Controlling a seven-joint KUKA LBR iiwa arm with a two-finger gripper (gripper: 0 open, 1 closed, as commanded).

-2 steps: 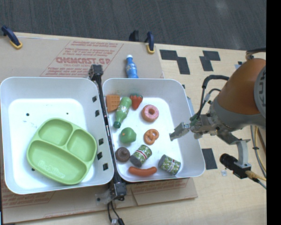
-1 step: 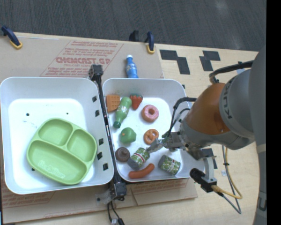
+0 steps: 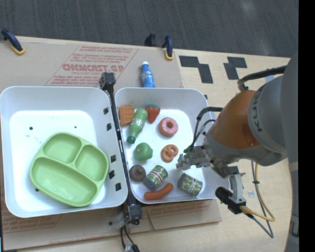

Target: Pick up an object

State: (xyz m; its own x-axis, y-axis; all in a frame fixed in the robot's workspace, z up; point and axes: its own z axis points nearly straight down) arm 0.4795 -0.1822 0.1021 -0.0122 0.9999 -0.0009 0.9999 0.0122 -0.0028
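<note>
The arm covered the right bin's right wall, and its body ran off the picture's right edge.

A robotics lab: clamped cardboard bench, white bins, toy food.

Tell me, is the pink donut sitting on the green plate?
No, the pink donut lies in the right bin among the other toy food, while the green plate sits in the left bin.
</note>
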